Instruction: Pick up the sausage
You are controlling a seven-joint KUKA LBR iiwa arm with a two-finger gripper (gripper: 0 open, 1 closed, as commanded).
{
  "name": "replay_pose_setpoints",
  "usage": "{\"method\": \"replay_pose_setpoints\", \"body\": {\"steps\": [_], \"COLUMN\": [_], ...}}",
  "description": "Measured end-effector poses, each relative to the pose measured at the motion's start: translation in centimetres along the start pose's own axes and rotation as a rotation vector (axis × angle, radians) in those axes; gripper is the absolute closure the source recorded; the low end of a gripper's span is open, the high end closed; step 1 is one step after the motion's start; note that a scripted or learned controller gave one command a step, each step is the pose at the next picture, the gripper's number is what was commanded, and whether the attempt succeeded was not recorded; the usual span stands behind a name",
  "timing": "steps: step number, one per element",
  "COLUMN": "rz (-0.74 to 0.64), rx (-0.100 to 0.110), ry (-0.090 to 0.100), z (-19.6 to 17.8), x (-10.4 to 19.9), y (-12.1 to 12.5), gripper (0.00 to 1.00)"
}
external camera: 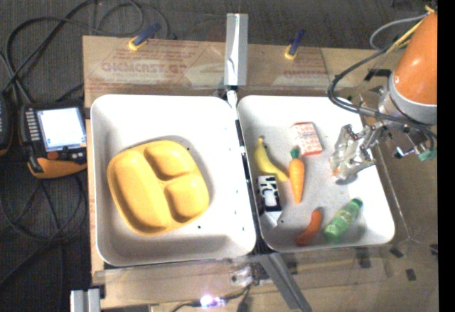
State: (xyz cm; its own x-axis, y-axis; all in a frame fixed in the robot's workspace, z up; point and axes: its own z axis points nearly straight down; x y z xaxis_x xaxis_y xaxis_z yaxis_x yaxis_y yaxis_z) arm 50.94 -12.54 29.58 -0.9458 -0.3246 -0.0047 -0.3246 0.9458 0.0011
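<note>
Gripper [348, 161] above the right bin [377, 232], near its right side; the fingers stand slightly apart, with nothing between them. Below the fingers and a little to the left lies the sausage [309, 227], reddish-orange, just beside a green bottle [343, 219]. Further left lie a carrot [296, 174], a banana [269, 161] and a small red-and-white carton [306, 138]. The yellow divided plate [159, 184] occupies the left bin [114, 246]. Step judged in hand: approach. The next move calls for travel toward the sausage, descent, and closure clear of the bottle.
</note>
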Motion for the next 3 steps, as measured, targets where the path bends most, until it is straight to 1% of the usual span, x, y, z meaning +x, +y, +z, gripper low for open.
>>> {"method": "replay_pose_setpoints", "body": {"steps": [1,2,3], "rz": [-0.268,-0.674,-1.212], "rx": [-0.002,-0.003,-0.007], "ry": [0.003,0.002,0.002], "z": [8.2,6.3,10.4], "x": [-1.5,0.3,1.1], "y": [5.3,1.4,4.2], "gripper": [1.0,1.0,1.0]}}
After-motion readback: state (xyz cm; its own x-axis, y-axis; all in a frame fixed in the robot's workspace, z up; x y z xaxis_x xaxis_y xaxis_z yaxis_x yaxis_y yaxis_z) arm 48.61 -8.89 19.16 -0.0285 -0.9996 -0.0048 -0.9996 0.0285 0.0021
